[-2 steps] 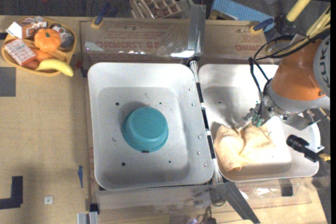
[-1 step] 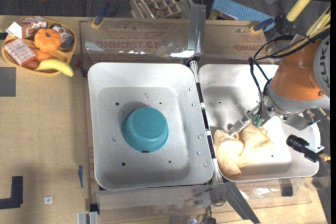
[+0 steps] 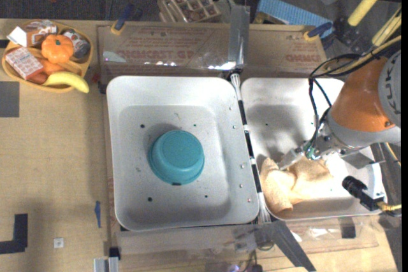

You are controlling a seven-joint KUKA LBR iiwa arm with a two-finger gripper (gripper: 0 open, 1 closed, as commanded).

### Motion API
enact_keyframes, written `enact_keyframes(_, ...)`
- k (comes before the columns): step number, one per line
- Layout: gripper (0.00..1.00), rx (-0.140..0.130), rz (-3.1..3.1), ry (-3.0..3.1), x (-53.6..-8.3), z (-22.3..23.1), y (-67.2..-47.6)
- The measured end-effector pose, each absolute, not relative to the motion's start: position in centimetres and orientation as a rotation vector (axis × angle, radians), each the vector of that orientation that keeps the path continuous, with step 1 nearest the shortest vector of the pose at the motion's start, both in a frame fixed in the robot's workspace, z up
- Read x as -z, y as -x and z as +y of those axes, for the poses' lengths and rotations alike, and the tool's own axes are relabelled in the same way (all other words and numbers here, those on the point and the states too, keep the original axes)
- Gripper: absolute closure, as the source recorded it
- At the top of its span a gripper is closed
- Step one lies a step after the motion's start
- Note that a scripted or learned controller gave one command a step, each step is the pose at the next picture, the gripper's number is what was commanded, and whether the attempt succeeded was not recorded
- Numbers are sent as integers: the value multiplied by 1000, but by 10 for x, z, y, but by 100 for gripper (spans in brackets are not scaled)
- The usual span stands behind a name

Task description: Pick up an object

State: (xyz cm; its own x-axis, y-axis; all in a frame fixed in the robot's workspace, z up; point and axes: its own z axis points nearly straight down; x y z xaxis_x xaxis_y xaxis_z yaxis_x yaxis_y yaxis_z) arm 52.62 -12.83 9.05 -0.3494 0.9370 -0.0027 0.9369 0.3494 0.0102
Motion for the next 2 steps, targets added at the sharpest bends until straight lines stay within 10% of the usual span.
enact_keyframes(1,100,-15,2569,-1785,-102,-129,-528)
enact_keyframes(2,100,-1,2626,-1721,-203,-69,-541)
